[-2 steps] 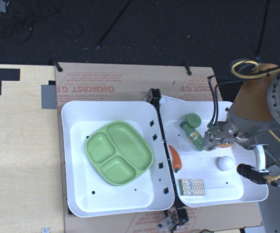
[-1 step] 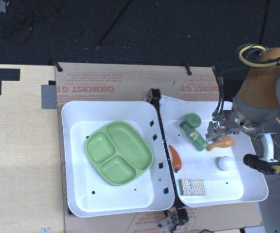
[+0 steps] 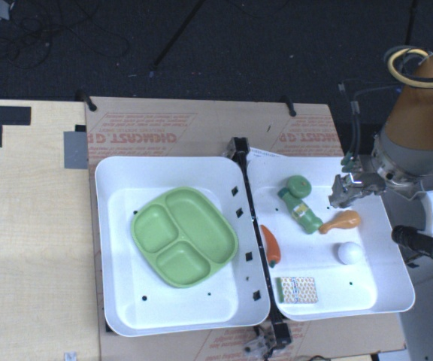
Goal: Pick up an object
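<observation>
The right bin [image 3: 397, 292] holds a green bottle [image 3: 301, 201] lying on its side, an orange drumstick-shaped toy [image 3: 341, 221], a white ball [image 3: 348, 253], a red-orange carrot-like piece [image 3: 271, 245] against the left wall, and a patterned flat packet [image 3: 298, 289]. My gripper [image 3: 343, 195] hangs over the bin's right part, just above the drumstick toy and to the right of the bottle. I see nothing held in it.
The left bin [image 3: 119, 292] carries a green divided plate [image 3: 184, 235]. A black divider [image 3: 251, 239] runs between the two bins. Cardboard [image 3: 171, 130] lies under them, and the arm's grey and orange body [image 3: 412, 126] stands at the right.
</observation>
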`<state>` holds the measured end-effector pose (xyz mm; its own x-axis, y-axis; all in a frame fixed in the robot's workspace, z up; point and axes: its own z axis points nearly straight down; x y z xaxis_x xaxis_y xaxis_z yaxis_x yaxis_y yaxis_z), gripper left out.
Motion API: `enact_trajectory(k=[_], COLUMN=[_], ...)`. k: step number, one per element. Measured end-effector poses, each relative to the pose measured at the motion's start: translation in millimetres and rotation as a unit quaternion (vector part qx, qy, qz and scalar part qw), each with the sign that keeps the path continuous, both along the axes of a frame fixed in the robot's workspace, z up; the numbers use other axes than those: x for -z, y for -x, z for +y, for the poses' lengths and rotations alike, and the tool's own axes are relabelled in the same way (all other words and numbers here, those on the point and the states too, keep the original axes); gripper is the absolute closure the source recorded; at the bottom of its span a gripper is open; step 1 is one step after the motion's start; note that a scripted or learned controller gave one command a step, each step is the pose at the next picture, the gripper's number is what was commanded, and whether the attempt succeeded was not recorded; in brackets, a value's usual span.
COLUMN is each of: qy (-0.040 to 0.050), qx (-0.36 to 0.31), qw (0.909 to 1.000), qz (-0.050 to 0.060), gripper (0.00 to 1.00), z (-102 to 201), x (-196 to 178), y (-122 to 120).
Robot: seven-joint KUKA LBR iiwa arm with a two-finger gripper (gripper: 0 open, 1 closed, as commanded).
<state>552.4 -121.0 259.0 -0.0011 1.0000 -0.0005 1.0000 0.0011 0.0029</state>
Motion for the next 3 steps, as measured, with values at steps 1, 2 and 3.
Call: enact_trajectory(k=[1, 2, 3], qy=[-0.0015, -0.0016, -0.0012], qx=[-0.001, -0.002, -0.001], qw=[1.0000, 1.0000, 1.0000], qz=[0.004, 0.004, 0.004], gripper=[1.00, 1.00, 1.00], z=[51.4, 102.9, 145.4], x=[13.2, 8.8, 10.8], y=[17.4, 31.9, 37.7])
